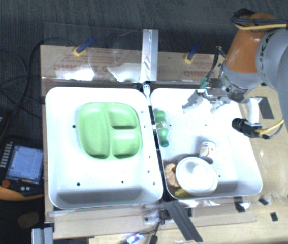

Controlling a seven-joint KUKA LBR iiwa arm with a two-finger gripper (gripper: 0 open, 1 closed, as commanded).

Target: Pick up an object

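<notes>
Objects for picking sit at six o'clock from the gripper (205,103): a white bowl (196,175), smooth and round, a small upright can (207,148) touching its rim, and green plastic pieces (160,126) along the right bin (235,151) wall at eight o'clock. Jaws hang spread, holding nothing.

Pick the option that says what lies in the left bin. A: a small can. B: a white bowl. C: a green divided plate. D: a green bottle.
C: the green divided plate lies flat in the left bin, while the white bowl, the small can and the green bottle are all in the right bin.
</notes>
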